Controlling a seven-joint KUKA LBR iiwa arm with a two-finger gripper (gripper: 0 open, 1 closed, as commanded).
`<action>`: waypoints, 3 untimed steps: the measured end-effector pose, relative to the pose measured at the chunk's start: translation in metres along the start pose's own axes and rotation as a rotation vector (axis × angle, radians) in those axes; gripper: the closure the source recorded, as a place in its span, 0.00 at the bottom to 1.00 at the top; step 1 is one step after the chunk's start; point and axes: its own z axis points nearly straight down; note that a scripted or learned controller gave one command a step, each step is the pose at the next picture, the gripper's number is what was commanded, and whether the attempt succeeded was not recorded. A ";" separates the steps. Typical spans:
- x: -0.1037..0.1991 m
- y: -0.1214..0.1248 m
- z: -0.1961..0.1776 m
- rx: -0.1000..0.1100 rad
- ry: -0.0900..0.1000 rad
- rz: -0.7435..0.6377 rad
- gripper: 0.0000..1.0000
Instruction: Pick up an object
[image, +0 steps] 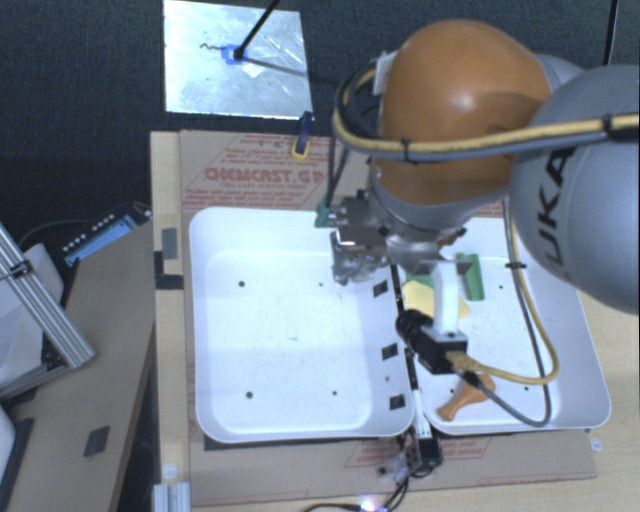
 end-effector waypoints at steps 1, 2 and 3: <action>0.019 -0.009 0.061 0.002 0.001 -0.008 1.00; 0.072 -0.013 0.131 0.004 0.001 -0.011 1.00; 0.066 -0.011 0.079 -0.007 0.004 -0.006 1.00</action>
